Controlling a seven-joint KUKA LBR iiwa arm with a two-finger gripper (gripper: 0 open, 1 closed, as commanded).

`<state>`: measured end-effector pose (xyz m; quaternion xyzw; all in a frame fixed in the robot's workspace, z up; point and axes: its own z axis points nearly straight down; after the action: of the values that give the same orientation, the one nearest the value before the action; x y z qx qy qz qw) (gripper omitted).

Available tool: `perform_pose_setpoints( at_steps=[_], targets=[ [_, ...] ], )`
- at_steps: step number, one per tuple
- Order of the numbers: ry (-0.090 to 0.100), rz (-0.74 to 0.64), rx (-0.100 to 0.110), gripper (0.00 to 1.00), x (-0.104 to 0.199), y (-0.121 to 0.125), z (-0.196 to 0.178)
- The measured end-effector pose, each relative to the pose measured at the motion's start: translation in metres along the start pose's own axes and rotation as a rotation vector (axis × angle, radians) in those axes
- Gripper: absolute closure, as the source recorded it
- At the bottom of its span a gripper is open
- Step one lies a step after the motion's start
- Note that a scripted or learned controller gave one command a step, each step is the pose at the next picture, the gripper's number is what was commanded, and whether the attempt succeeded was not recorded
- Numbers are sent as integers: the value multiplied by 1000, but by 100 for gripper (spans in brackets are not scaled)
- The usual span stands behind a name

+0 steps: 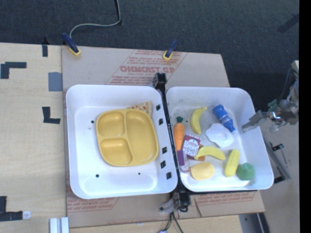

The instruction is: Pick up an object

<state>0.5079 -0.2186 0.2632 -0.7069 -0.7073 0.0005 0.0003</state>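
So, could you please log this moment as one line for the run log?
task: pick object | gripper: over right bin's right rim, nothing held | right bin: carrot, bananas, corn, bottle | left bin: yellow tray

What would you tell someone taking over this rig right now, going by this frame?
Gripper: at the right bin's right edge, above the rim; nothing seen between its fingers.
Right bin holds the pickable items: carrot, two bananas, blue bottle, white piece, corn cob, green item, yellow lump, packet.
Left bin holds a yellow divided plate.
Done: nothing lifted yet.
Left: descend on one item, grasp, lift.
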Motion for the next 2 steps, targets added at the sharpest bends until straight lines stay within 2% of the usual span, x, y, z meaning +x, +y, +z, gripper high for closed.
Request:
perform_pose_setpoints(
  at_steps=[1,2],
  targets=[
    [2,0,2,0,-4,-4,134],
    [-1,-1,-5,0,31,46,177]
  ],
)
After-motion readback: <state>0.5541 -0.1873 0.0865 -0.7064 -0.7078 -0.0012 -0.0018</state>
